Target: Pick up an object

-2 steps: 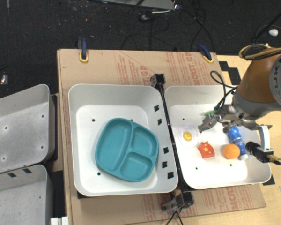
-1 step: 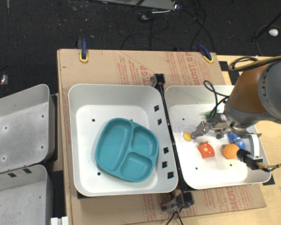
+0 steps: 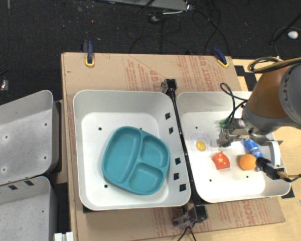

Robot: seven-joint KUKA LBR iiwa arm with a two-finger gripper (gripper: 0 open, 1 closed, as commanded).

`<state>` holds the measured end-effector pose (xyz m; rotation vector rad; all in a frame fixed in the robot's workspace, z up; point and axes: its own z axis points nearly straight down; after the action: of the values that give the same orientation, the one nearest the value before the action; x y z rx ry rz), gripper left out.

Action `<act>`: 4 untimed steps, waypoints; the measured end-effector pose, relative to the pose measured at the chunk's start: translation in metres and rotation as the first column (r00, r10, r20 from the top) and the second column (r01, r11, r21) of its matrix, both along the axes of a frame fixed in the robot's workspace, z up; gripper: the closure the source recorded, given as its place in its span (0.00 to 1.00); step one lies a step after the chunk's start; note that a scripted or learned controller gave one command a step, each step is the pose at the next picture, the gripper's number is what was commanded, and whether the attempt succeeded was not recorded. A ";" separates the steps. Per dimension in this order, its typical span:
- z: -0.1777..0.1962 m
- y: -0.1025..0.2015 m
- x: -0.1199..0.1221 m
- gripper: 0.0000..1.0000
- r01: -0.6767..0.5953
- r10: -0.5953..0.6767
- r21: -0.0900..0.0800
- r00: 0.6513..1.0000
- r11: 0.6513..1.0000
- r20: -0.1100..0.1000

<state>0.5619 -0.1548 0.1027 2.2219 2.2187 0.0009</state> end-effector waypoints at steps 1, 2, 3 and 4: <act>0.044 0.002 -0.004 1.00 -0.002 0.002 0.000 1.000 1.000 0.002; 0.088 0.008 -0.004 1.00 -0.004 0.004 0.000 1.000 1.000 0.003; 0.112 0.008 -0.003 1.00 -0.004 0.004 0.000 1.000 1.000 0.002; 0.124 0.063 -0.012 1.00 -0.009 0.009 0.003 1.000 1.000 -0.001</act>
<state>0.5499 -0.0913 0.2262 2.2136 2.2313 0.0025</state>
